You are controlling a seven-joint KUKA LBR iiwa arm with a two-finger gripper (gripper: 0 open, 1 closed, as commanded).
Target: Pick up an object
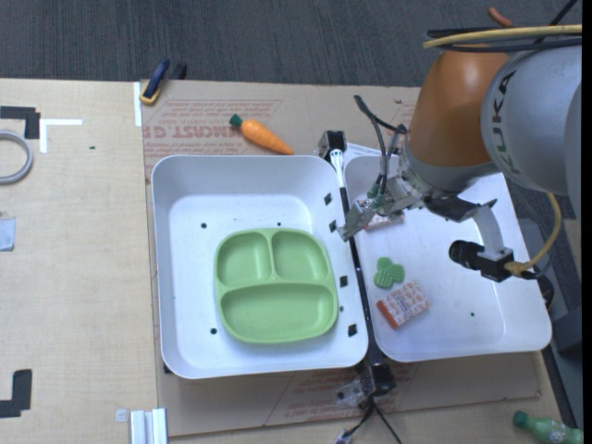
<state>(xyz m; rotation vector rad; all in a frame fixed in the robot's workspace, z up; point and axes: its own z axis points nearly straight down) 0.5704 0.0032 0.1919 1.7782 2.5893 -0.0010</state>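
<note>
The desk is pale wood, lit evenly with soft shadows. A sheet of brown cardboard with red print lies on it toward the right. Beyond the far edge runs dark grey carpet. Black tape marks and a white strip sit at the left, another black mark near the front-left corner. A yellow hose crosses the far right.

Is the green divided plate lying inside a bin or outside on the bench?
Inside. The green divided plate lies flat on the floor of the left bin, with white rim showing around it on all sides.
</note>
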